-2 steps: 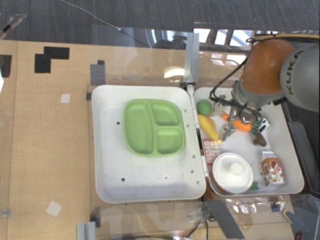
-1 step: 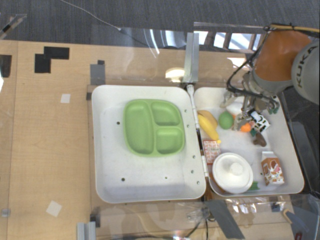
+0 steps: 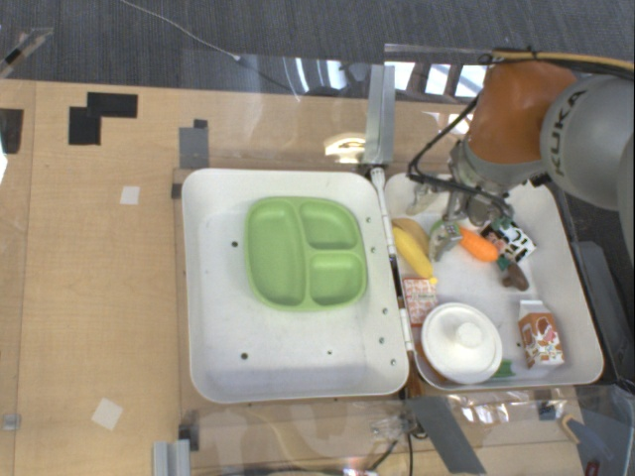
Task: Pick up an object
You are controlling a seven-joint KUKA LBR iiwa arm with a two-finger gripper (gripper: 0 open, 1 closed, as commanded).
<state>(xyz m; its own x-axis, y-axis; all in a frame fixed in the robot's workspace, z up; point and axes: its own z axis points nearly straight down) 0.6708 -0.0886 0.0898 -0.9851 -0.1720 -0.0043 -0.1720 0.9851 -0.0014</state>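
Nearest to us, at the front of the right bin, sits a white lidded bowl, with a small brown carton just to its right and a small red packet touching its upper left. Behind these we see a banana lying along the bin's left wall, an orange carrot-like piece, a black-and-white patterned item and a dark brown object. We see the gripper low between the banana and the orange piece, under the arm's orange band; we cannot tell how its fingers stand. On the tabletop, the left bin holds 1 green divided plate.
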